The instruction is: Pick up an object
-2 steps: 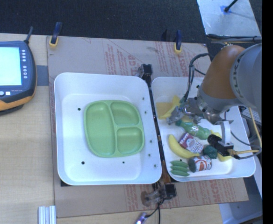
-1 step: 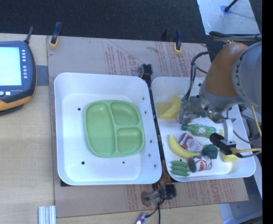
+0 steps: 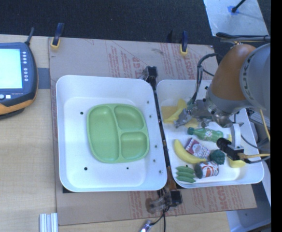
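One green divided tray lay in the left bin. The right bin held two yellow bananas, one green bottle, one red-and-white can and one green pea pod. The gripper sat low over a yellow piece; its grip could not be made out.

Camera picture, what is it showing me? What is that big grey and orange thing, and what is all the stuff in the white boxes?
The camera looks down from above a bench. The grey and orange thing is a robot arm reaching in from the right. Its tool hovers low over the right white bin, near a yellow piece. That bin has toy food: a banana, a green bottle, a small can and green pea pods. The left white bin holds a green divided plate. I cannot tell whether the tool holds anything.
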